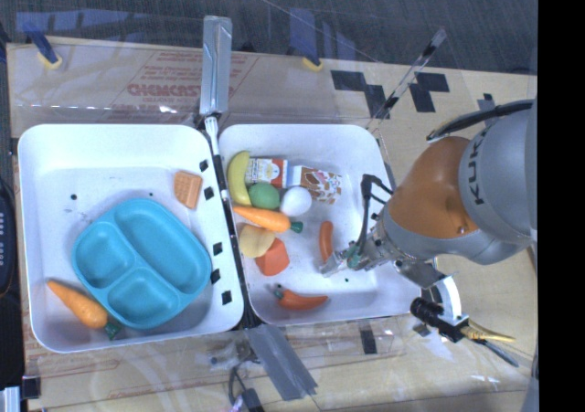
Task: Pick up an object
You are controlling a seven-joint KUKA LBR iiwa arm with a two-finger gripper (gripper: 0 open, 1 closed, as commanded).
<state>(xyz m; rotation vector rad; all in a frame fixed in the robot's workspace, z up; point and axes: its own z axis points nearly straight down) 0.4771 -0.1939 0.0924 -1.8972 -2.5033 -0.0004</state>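
Note:
My gripper (348, 258) is low in the right bin (366, 141), near its right wall, with the grey arm and its orange band (437, 195) above it to the right. Its tip sits just right of a small red sausage (325, 240) that lies on the bin floor. I see nothing held in it. A red chili pepper (300, 299) lies below and to the left of the tip. Further left are a carrot (264, 217), a yellowish potato (254, 239) and an orange-red piece (272, 258).
At the back of the right bin lie a banana (238, 177), a green lime (263, 196), a white egg (295, 202) and two small cartons (322, 184). The left bin (55, 154) holds a blue divided plate (142, 261), an orange wafer (187, 189) and a carrot (78, 303).

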